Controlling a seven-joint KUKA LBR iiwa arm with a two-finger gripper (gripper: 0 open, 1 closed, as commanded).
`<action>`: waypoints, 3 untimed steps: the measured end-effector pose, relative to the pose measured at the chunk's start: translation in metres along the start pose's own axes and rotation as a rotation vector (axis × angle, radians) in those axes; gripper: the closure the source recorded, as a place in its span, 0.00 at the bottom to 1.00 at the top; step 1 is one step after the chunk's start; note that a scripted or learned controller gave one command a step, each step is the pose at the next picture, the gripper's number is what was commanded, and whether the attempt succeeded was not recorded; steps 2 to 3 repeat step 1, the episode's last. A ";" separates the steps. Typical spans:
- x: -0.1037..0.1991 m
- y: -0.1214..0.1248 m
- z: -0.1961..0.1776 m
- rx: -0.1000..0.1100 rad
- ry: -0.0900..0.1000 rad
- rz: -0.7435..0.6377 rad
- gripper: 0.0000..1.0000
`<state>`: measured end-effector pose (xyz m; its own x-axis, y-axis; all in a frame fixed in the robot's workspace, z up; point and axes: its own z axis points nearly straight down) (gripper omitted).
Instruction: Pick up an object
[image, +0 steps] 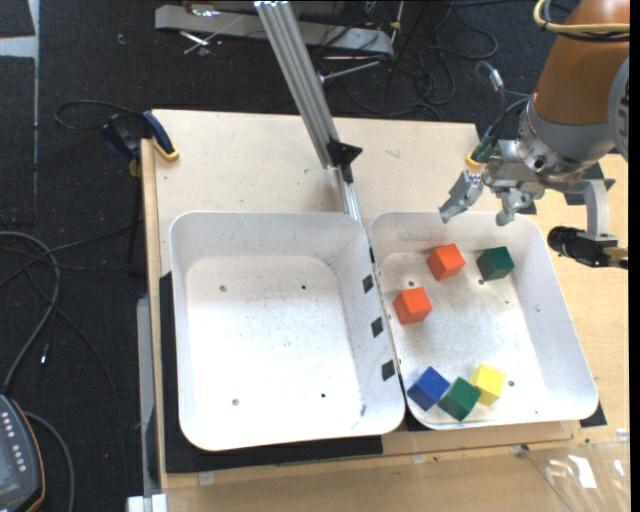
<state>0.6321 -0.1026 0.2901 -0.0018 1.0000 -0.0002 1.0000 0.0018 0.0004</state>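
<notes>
The right bin (560, 330) holds several cubes. Two orange cubes lie near its upper middle, one (446, 261) beside a dark green cube (495, 263), the other (412, 304) lower left. At the front sit a blue cube (430, 387), a green cube (461, 397) and a yellow cube (489, 382), close together. My gripper (482, 203) hangs above the bin's far rim, open, with nothing between its fingers (456, 204). It stands above and behind the upper orange cube and the dark green cube.
The left bin (200, 300) lies beside the right one. A slanted metal rail (305, 85) runs from the top down to the gap between the bins. A blue and yellow tool (150, 135) rests at the bench's far left corner.
</notes>
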 end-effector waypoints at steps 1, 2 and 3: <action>-0.004 0.007 0.140 0.007 0.000 0.002 0.00; -0.004 0.007 0.140 0.007 0.000 0.002 0.00; -0.004 0.007 0.140 0.007 0.000 0.002 0.00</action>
